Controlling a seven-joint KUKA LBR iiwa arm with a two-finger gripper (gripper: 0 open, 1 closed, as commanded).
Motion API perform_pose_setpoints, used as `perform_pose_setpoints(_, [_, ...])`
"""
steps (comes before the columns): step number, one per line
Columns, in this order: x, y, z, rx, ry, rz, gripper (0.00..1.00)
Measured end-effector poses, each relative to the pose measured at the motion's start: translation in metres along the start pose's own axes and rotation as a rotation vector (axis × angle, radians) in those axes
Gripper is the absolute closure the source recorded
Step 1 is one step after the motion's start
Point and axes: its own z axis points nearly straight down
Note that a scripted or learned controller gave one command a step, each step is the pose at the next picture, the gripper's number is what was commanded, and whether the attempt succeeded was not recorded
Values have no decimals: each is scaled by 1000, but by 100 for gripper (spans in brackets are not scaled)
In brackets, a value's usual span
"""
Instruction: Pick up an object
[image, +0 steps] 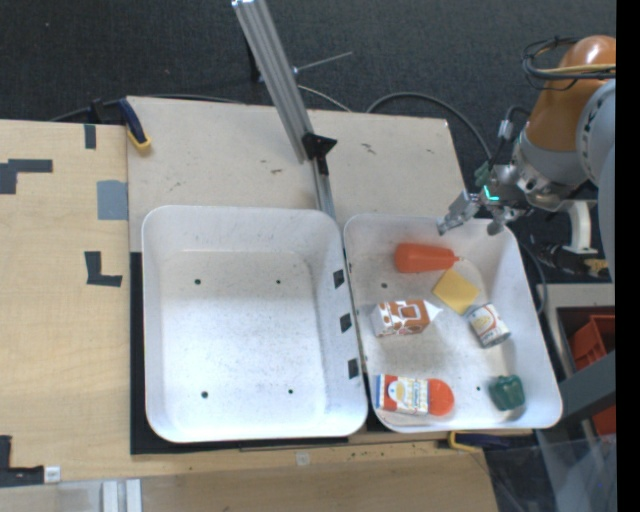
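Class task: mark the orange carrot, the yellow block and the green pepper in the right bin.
orange carrot (425, 258), camera view, middle of its body
yellow block (456, 291), camera view, centre of its top face
green pepper (506, 392), camera view, middle of its body

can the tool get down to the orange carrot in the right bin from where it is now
Probably yes. The tool sits over the right bin's far corner, and the orange carrot lies close by with its top uncovered. The yellow block is near the carrot's tip and might crowd a grasp there.
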Motion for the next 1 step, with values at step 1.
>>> perform_pose_setpoints(1, [0,1,-3,-5,-2,-1,0])
